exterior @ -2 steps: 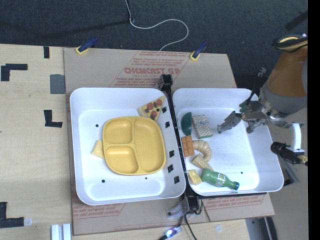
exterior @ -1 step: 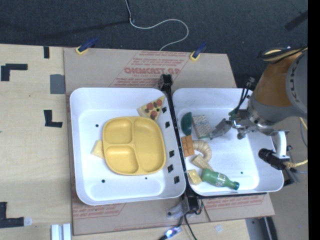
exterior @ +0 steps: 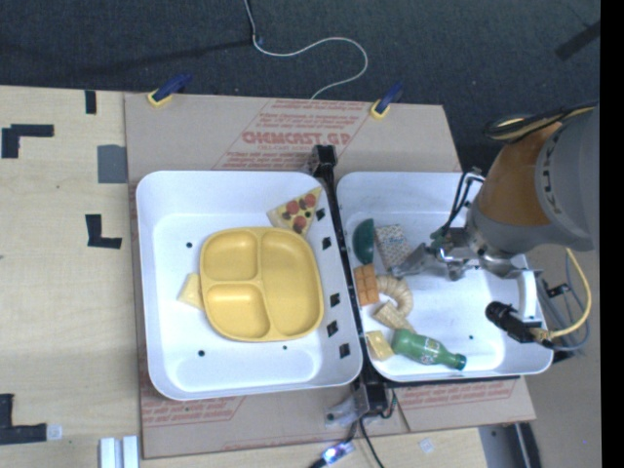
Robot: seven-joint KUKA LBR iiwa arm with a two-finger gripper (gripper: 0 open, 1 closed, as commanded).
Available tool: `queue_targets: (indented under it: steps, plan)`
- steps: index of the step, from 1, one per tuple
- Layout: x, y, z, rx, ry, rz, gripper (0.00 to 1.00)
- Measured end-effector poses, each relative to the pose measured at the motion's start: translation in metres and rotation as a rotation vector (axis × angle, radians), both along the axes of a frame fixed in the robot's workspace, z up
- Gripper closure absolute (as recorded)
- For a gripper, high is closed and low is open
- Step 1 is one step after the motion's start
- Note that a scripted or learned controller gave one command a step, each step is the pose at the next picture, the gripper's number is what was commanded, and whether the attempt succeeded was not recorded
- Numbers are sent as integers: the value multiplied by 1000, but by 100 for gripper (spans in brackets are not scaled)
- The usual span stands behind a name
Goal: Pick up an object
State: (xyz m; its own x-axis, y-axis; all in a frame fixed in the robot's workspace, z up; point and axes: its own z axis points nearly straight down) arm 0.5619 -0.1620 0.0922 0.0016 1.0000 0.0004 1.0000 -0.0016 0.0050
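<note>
Low in right bin, green bottle lengthwise, neck rightward

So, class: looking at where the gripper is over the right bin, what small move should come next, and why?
Probably a short move left and down toward the pretzel. The gripper sits in the right bin with nothing seen between its fingers, and the pretzel lies just below and left of it. The bottle lies farther off, near the front wall.

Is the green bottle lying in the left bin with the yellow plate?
No, the green bottle lies on its side in the right bin, while the yellow plate sits in the left bin.
</note>
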Motion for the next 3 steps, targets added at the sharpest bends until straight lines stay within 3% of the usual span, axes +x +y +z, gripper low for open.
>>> queue_targets:
  steps: [1,3]
  plan:
    - [-1,1,10,0,2,3,100]
    - [-2,-6,132,-2,0,3,100]
